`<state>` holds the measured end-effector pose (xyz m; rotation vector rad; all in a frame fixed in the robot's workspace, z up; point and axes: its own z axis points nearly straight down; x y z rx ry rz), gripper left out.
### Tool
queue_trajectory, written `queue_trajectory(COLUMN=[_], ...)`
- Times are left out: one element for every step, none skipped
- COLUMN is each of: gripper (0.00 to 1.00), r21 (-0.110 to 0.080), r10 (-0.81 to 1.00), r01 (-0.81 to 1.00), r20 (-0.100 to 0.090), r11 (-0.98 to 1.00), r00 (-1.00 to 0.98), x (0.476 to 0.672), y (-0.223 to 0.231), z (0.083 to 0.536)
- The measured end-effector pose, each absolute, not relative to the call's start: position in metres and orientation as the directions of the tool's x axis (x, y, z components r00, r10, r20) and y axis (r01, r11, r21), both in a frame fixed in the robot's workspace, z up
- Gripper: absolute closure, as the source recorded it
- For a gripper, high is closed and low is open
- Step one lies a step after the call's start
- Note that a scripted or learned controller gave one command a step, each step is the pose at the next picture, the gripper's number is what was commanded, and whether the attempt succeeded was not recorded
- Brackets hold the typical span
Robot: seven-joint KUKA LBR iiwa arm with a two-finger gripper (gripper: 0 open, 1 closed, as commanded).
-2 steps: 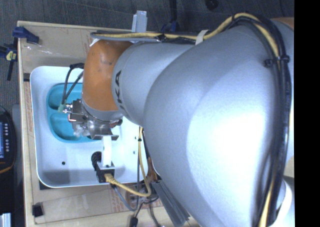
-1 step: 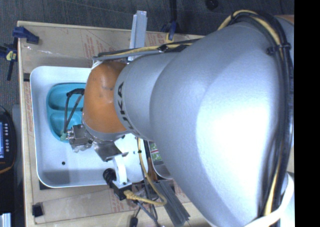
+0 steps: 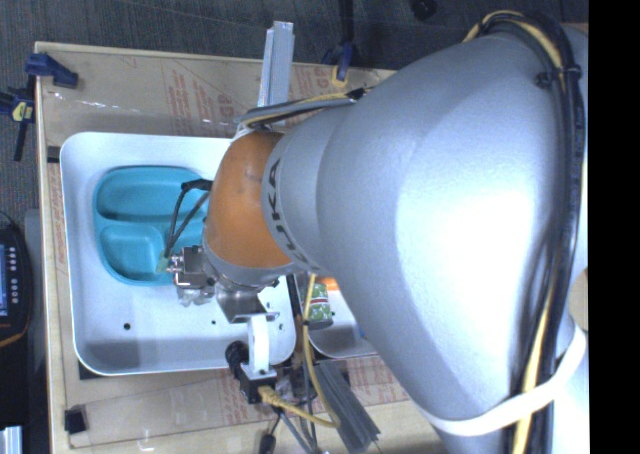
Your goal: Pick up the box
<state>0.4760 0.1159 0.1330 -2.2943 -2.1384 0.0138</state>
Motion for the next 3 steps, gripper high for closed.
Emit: queue_trajectory(gripper=[1.0, 1.0, 1.0], r21=[-0.006, -0.011, -0.006], r10=[0.935, 0.996, 0.999], r01=[0.935, 0.996, 0.999], r20=[-0.006, -0.004, -0.003], r11=[-0.355, -0.092, 0.039], r00=[0.355, 0.092, -0.039], x=[0.476, 0.475, 0.478], y=[0.189, 0.131, 0.134], z=[0.199, 0.128, 0.273])
